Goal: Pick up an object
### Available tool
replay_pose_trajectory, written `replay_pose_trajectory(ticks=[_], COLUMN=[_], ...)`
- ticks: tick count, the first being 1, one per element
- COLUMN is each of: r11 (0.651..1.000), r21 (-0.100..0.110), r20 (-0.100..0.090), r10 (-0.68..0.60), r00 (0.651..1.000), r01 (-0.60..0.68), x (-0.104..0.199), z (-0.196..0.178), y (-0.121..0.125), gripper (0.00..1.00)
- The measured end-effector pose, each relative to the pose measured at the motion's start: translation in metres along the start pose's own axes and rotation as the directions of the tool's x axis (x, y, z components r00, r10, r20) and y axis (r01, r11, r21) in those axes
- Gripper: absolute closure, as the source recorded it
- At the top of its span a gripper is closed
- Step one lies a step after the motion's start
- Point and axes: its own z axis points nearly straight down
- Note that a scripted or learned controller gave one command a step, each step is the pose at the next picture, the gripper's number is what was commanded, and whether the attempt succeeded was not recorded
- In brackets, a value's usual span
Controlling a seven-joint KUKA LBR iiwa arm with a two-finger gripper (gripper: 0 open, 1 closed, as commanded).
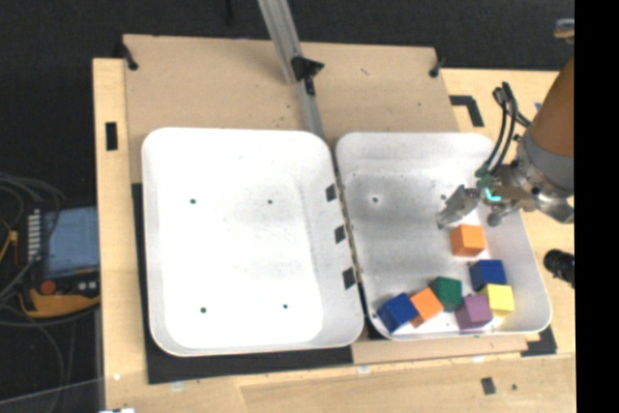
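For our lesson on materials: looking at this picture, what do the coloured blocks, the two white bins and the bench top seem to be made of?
Coloured blocks: probably painted wood or plastic; flat, even colours, crisp edges, no visible grain.
Right bin and left bin: likely moulded plastic; smooth white, rounded corners, the right one scuffed grey.
Bench top: seemingly fibreboard or plywood; matt tan, uniform surface.

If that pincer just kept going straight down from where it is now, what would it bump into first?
Probably the orange block, which lies just below the pincer in the right bin. Depth is hard to judge from this slanted view, so it might land on bare bin floor beside it.
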Motion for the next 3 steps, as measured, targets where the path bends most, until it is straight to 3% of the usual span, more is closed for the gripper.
replay_pose_trajectory(ticks=[1,3], r11=[1.0,1.0], r21=[-0.005,-0.004], r20=[0.001,0.004], r10=[0.001,0.006], r00=[1.0,1.0], r01=[-0.001,-0.006], x=[0.0,-0.002], z=[-0.002,0.111], y=[0.001,0.017], gripper=[0.0,0.0])
